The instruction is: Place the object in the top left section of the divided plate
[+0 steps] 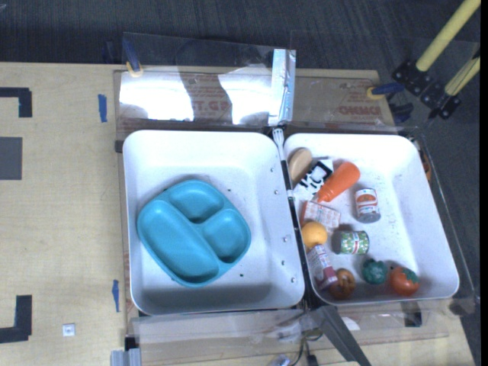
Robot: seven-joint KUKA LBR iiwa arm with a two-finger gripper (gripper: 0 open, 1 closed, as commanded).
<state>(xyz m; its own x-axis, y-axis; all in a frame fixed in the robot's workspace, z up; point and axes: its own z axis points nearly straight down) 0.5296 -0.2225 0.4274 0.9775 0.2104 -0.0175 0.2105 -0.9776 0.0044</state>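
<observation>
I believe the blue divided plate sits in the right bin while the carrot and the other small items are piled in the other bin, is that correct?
Not quite: the camera view shows the blue divided plate in the left bin, not the right. The carrot and the other small items are piled in the other bin, the right bin.

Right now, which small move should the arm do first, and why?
Probably reach into the right bin and descend over one item, perhaps the orange carrot, which lies fairly apart near the top. The blue divided plate in the left bin holds nothing yet, so a pick likely comes first.
</observation>
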